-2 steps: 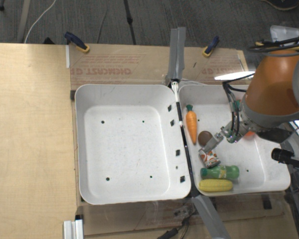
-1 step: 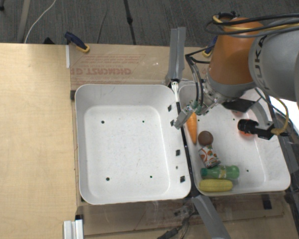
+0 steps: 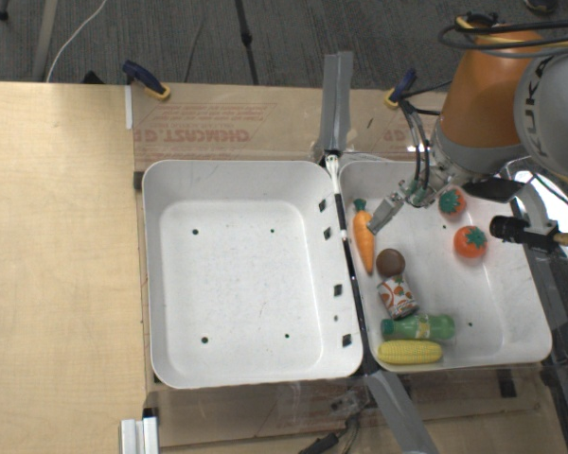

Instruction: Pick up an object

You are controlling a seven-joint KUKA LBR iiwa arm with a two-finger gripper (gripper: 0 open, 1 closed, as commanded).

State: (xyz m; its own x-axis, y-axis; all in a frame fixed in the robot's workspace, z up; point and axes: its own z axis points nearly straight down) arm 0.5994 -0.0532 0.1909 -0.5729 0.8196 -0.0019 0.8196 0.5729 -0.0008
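Note:
The right white bin [image 3: 497, 301] holds several toy foods. An orange carrot [image 3: 363, 239] lies along its left wall, with a brown ball [image 3: 390, 262] beside it. Below them are a red-and-white can [image 3: 397, 297], a green bottle [image 3: 418, 327] and a yellow corn cob [image 3: 410, 352]. A tomato [image 3: 470, 241] and a second red fruit [image 3: 451, 201] sit toward the far right. My gripper [image 3: 399, 206] hangs low over the bin's far left part, just right of the carrot's top and left of the red fruit. I see nothing held in it.
The left white bin [image 3: 237, 272] adjoins the right one along a grey divider [image 3: 337, 112]. Clamps [image 3: 145, 79] [image 3: 401, 85] hold the cardboard base at the back. A bare wooden bench top [image 3: 57, 253] spreads to the left. The arm's orange band [image 3: 488, 97] looms over the right bin's far corner.

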